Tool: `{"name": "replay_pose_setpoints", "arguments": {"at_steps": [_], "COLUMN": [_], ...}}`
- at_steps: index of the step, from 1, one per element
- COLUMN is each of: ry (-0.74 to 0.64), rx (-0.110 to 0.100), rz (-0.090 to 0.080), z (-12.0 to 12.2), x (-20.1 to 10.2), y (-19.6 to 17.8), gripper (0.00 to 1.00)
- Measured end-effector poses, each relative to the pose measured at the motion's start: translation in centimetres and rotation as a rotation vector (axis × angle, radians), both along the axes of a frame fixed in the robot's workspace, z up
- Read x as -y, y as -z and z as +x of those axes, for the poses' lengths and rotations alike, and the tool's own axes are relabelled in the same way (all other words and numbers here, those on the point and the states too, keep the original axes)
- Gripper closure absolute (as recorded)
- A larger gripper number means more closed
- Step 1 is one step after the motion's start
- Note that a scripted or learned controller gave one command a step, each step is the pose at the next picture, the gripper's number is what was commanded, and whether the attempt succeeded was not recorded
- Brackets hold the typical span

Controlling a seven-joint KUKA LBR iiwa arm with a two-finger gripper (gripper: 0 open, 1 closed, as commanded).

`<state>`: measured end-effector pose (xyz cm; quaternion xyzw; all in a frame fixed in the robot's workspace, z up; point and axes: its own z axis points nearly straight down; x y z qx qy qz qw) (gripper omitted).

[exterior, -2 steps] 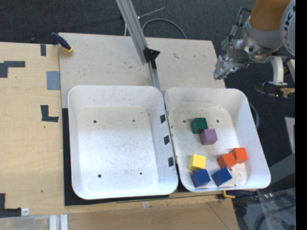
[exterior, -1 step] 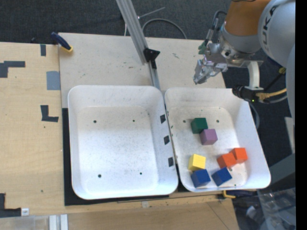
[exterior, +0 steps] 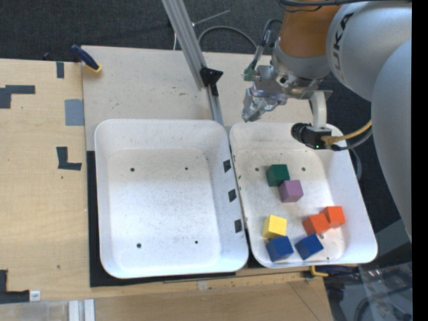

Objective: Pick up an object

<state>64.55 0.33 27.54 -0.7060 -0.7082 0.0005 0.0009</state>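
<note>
Bench (exterior: 40,199): light wood top with a paler board at the back, grey and dark tape patches on the left side, a blue-and-yellow clamp (exterior: 85,57) near the back left. Dark floor behind. An aluminium rail (exterior: 186,35) slants down from the top centre to a black bracket at the back edge of the bins. Black cables loop behind the rail.

Two shallow white bins side by side on a black mat. Left bin (exterior: 160,199): speckled floor, four small dark holes. Right bin (exterior: 348,199) holds all the blocks:
- green cube (exterior: 277,174), mid bin
- purple cube (exterior: 290,190), touching the green one on its front right
- yellow cube (exterior: 274,226), front left
- two blue cubes (exterior: 294,247), front, just below the yellow; the left one touches the yellow
- orange blocks (exterior: 324,220), front right, two pieces pressed together, just above the right blue cube

Gripper (exterior: 256,107): hangs over the back left corner of the right bin, at the rim, well apart from every block. Green cube is the nearest, still clear of it. Fingers point down and left; can't tell from this angle whether they're apart or together, too small and blurred. Nothing visible between them. Grey arm with orange band (exterior: 314,19) fills the top right; a black fitting with a yellow cable sits over the back rim of the right bin
</note>
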Motion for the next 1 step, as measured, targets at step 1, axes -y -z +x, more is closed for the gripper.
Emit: {"name": "replay_pose_setpoints", "arguments": {"at_steps": [1], "ry": [-0.004], "rx": [0.0], "rz": [0.001], "z": [-0.83], "x": [-5.78], "y": [0.33], "gripper": [1.0]}}
